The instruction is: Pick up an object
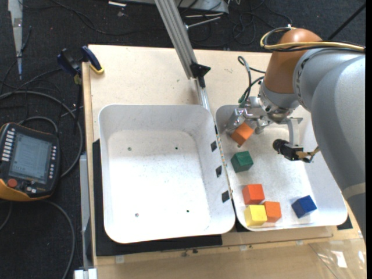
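The pale speckled counter point(145, 68) carries two white bins: the left bin point(157, 173) touches the right bin point(325, 208) along its edge.

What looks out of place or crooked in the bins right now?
One orange block sits tilted just under the gripper, apart from the cubes lying flat: green cube, orange, yellow, blue. Nothing looks spilled.

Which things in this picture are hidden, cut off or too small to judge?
- Gripper, camera view: the wrist above covers it, so the state of the jaws and any contact with the tilted orange block cannot be judged.
- Right bin: the grey arm hides its far right part.
- Handheld pendant: cut off by the left edge, and its screen is too small to read.
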Robot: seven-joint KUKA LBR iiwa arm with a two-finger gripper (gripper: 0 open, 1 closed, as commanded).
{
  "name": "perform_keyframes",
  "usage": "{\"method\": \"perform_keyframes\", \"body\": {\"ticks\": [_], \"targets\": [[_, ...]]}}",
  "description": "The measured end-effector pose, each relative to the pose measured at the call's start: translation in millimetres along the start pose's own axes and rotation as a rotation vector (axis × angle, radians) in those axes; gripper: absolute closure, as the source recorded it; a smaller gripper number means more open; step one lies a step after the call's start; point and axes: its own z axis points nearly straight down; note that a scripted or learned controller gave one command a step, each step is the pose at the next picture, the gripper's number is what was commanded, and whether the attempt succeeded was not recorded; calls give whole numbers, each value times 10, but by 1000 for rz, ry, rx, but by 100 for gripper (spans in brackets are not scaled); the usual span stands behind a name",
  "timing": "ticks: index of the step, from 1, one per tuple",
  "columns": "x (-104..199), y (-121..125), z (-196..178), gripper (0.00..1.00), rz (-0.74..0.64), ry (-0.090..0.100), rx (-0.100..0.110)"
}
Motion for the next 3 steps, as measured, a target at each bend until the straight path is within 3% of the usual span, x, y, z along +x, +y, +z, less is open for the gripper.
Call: {"method": "perform_keyframes", "body": {"ticks": [1, 2, 3], "targets": [[-3, -4, -110, 100, -1, -1, 0], [-282, -770, 5, 100, 8, 0, 10], [316, -527, -1053, 100, -4, 1, -6]]}}
